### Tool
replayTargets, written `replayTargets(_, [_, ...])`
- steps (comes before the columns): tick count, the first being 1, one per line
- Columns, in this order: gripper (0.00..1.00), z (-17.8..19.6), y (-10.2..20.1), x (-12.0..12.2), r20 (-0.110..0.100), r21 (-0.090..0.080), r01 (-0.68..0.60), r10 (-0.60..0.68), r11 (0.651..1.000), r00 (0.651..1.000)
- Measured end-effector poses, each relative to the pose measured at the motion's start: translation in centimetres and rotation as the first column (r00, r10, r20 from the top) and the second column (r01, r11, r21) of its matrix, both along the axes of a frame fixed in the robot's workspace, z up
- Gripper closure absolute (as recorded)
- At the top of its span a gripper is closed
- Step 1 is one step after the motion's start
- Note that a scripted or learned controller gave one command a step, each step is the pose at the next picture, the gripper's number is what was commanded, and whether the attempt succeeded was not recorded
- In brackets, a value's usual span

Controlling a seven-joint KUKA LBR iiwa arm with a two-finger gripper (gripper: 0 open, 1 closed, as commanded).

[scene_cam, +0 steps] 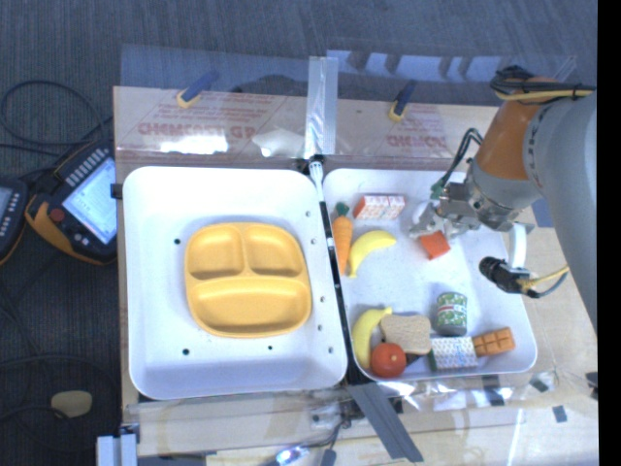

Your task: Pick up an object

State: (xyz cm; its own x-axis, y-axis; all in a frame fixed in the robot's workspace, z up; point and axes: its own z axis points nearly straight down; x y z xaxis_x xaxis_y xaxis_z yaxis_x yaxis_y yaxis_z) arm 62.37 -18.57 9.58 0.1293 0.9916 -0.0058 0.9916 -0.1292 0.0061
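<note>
Front of right bin (pixel 524 352): holding a red tomato (pixel 387 359), a bread slice (pixel 406 331), a banana (pixel 366 330), a patterned box (pixel 452 353) and an orange block (pixel 495 341), all crowding together along the near wall; tight packing likely making these awkward picks.
Green can (pixel 450 312): standing just behind that cluster, with some free room around it.
Left bin (pixel 146 289): carrying a yellow divided plate (pixel 247 278) lying flat at centre, its compartments bare; probably serving as a drop-off.
Mid right bin: second banana (pixel 369 248) and carrot (pixel 342 242) lying beside the dividing wall.
Task object: small red-orange block (pixel 436 246) sitting on the bin floor, apart from the other items, hence the likely target.
Gripper (pixel 439 223): hanging directly over the red-orange block, just beyond it; fingers hidden against the wrist hardware, so not telling open from closed; nothing visibly gripped.
Far right bin: printed carton (pixel 378 206) resting near the back wall.
Judgement: reaching stage, lift not yet made.
</note>
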Motion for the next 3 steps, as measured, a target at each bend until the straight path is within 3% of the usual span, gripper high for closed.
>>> replayTargets(1, [1.0, 1.3, -2.0, -1.6, -0.01, 0.006, 0.036, -0.035, 0.999, 0.999])
replayTargets(2, [1.0, 15.5, 0.9, -8.8, -0.01, 0.006, -0.066, 0.066, 0.998, 0.998])
replayTargets(3, [1.0, 16.1, 1.0, -8.7, -0.016, 0.009, -0.068, 0.068, 0.998, 0.998])
